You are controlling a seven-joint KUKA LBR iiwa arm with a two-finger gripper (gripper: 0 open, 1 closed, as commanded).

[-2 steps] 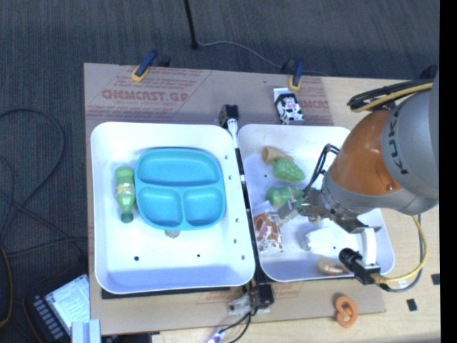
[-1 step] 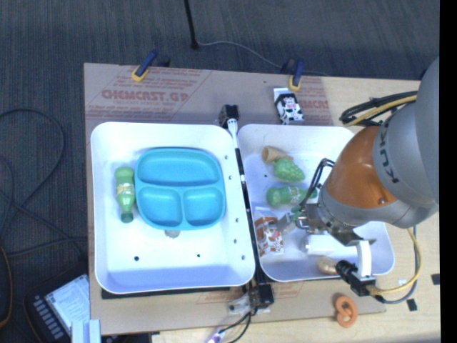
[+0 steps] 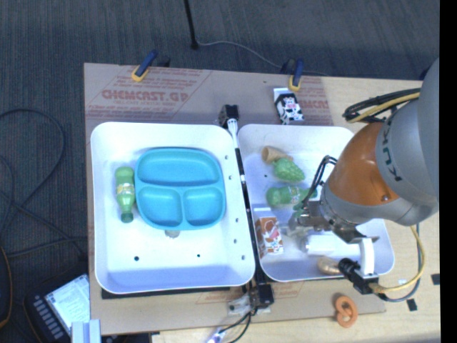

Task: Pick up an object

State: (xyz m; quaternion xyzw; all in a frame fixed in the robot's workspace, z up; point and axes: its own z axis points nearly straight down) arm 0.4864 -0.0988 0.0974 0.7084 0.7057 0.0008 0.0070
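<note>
Green toy vegetable (image 3: 285, 195) is lying in the right bin (image 3: 371, 266), just left of the gripper (image 3: 305, 224), which is hovering low there; I cannot tell how its jaws are standing. Approach step, I judge; next comes centring over one piece.

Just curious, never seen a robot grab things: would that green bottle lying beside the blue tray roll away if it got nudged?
Probably. The green bottle lies on its side on the left bin's smooth floor, so its round body may roll. The blue tray close beside it would likely stop it that way. It looks like light plastic.
</note>
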